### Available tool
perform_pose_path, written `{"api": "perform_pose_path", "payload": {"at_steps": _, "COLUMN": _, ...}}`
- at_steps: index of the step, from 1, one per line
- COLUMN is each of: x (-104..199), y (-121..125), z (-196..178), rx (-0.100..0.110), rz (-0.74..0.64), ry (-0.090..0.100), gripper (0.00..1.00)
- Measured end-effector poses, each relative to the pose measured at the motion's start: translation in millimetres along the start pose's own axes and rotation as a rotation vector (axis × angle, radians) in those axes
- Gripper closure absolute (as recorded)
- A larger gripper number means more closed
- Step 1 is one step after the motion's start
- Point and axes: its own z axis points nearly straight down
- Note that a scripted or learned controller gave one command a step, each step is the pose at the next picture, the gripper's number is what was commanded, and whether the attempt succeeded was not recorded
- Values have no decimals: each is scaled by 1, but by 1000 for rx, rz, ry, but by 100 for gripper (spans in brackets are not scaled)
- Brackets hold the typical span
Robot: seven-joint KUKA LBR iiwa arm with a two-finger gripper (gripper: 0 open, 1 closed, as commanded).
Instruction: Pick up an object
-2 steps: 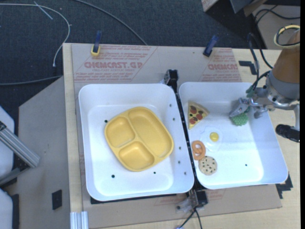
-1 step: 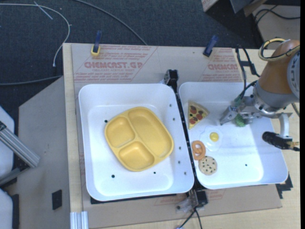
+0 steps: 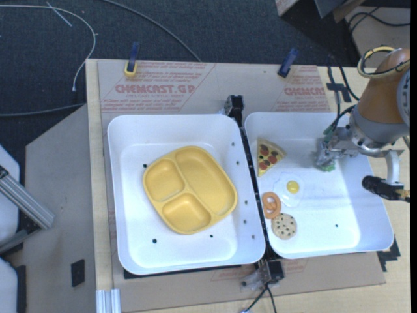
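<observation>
Judging by the flat, toy-like look of the play food in the right bin [image 3: 345,220], any of these pieces should be light and fairly stiff. They have smooth faces that could slip, and little height to pinch across.

The gripper [image 3: 329,155] hangs toward 12 o'clock of that bin's floor, right over a small green piece [image 3: 328,167]. Only a sliver of the piece peeks out beneath it, so its shape is too hidden to tell. Whether the gripper is spread or closed cannot be told from this angle, and nothing can be seen held in it. If the green piece is the target, it probably needs a grip across its narrow width, low against the bin floor.

The other candidates lie well apart from the gripper, along the bin's 9 o'clock side:
- **Pizza slice [image 3: 270,155]:** a wedge with a tan crust and red topping, toward 10 o'clock. It is best pinched across its thin edges.
- **Fried egg [image 3: 290,189]:** white with a yellow yolk, toward 8 o'clock. It is pale against the white bin and looks the flattest, so it is likely the hardest to lift.
- **Pretzel [image 3: 271,204]:** orange-red, just below and left of the egg. Its loops give some purchase.
- **Cookie [image 3: 284,226]:** a tan, speckled round at 7 o'clock, just beside the pretzel.

A yellow divided tray [image 3: 189,188] sits in the left bin [image 3: 130,175] on the bench [image 3: 163,87].
</observation>
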Motion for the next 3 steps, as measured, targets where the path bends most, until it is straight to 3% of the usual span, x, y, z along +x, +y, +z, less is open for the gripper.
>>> {"api": "perform_pose_path", "payload": {"at_steps": 2, "x": 6, "y": 6, "z": -112, "rx": -4, "rz": 0, "ry": -2, "gripper": 100}}
{"api": "perform_pose_path", "payload": {"at_steps": 3, "x": 6, "y": 7, "z": -113, "rx": -1, "rz": 0, "ry": -1, "gripper": 100}}
